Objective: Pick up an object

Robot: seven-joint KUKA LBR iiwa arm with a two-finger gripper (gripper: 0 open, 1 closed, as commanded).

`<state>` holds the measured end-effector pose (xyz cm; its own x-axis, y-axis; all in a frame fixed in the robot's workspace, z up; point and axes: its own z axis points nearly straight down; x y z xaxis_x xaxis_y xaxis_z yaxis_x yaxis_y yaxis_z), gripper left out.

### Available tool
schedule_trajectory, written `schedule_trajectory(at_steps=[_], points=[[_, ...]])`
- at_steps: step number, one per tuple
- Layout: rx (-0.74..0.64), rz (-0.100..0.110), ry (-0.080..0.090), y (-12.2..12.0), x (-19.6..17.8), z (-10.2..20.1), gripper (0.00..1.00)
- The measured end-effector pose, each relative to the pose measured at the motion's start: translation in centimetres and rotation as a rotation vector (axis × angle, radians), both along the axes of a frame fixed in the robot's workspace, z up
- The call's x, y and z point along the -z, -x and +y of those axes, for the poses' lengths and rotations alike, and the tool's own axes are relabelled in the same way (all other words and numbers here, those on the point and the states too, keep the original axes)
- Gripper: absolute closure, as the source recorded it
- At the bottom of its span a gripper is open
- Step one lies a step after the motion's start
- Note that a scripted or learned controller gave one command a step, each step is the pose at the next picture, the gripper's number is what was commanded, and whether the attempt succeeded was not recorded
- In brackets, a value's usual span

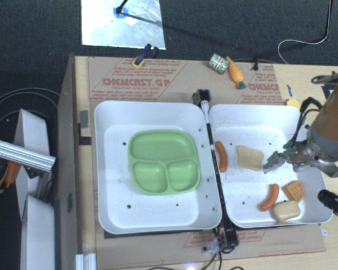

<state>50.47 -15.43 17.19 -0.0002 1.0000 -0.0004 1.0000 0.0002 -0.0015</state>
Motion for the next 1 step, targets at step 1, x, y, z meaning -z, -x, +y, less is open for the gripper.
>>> schedule_trajectory(at_steps=[1], points=[[-0.002,-0.007,0.001,1.64,8.64,-1.78,0.00]])
